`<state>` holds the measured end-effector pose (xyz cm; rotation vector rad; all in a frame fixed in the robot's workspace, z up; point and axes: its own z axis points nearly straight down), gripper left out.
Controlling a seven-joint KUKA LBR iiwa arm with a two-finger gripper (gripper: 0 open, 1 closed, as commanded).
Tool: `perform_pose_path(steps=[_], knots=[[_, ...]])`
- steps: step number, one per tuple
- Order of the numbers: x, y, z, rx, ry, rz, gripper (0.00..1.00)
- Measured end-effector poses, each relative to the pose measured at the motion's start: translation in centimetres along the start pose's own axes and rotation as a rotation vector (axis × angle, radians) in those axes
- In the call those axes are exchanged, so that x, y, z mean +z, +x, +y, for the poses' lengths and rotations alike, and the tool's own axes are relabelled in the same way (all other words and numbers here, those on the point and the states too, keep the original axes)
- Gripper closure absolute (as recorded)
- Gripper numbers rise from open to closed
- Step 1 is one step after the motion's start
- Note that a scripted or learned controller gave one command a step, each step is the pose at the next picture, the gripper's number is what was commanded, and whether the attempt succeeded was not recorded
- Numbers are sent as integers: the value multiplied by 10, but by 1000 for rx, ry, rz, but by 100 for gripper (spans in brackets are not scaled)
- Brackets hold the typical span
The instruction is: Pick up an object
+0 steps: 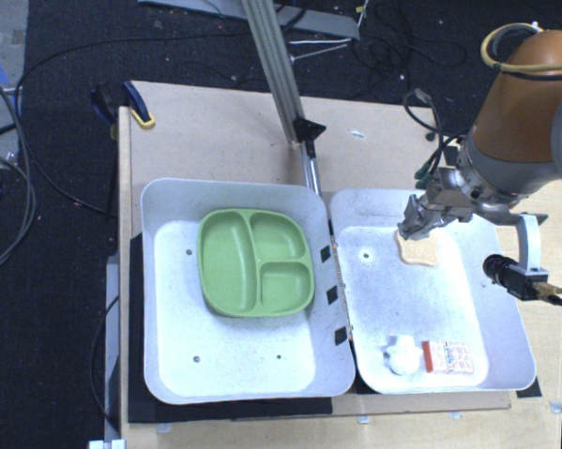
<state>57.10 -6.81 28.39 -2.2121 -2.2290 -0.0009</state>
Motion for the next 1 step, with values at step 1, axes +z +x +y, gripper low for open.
perform_pose_path(steps=[1], knots=[[1,48,-2,1,0,-1,100]])
